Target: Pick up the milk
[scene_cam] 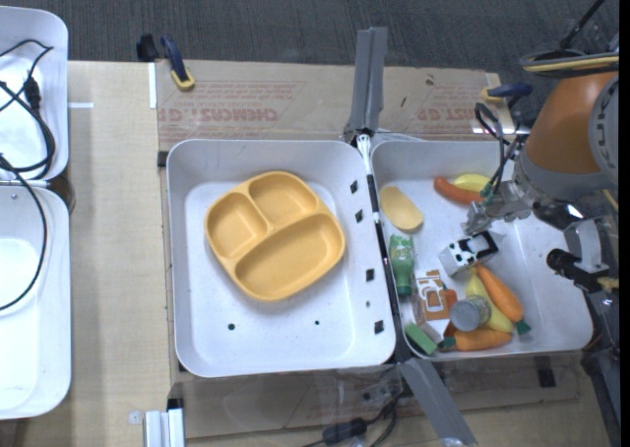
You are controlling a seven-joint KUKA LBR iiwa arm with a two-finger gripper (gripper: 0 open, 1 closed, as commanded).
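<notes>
The milk (466, 255) is a small white carton with black cow patches. It lies tilted in the middle of the right bin (551, 337). My gripper (489, 215) hangs at the end of the grey arm with the orange band, just above and to the upper right of the carton. Its tip is close to the carton's top corner, and I cannot tell whether they touch. Nothing appears lifted.
Around the milk lie a green bottle (401, 263), an orange-and-white carton (430, 295), a grey can (470, 314), carrots (499, 295), a banana (474, 181) and a yellow chip (402, 207). The left bin (197, 337) holds a yellow divided plate (276, 235).
</notes>
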